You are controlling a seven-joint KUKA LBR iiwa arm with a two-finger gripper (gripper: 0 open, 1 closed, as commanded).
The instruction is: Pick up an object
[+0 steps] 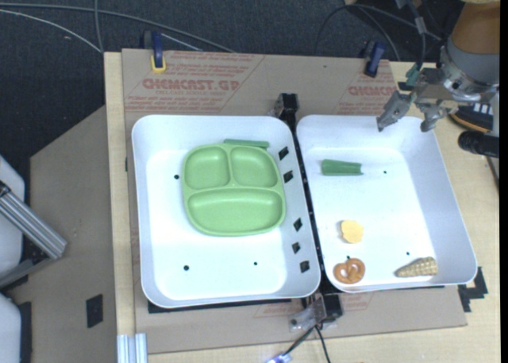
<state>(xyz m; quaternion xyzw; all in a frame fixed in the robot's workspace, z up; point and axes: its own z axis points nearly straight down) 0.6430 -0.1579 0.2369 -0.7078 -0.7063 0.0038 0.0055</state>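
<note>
we see grey two-finger gripper (pixel 409 117) hanging over far rim of right shallow white plastic bin (pixel 444 195), fingers spread, nothing between them. candidates all in that bin: flat green strip (pixel 341 167) nearest, near far wall; small yellow lump (pixel 352 231) mid-bin; brown pretzel-shaped piece (pixel 349 270) and tan ridged cone (pixel 417 268) by near wall. we judge risks: descent from here clips rim; strip lies flat, fingers may skid over it, close on air. green divided plate (pixel 233 190) in left bin, irrelevant.

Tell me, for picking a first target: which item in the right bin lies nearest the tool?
The green piece; the tool hangs just up-right of it.
</note>
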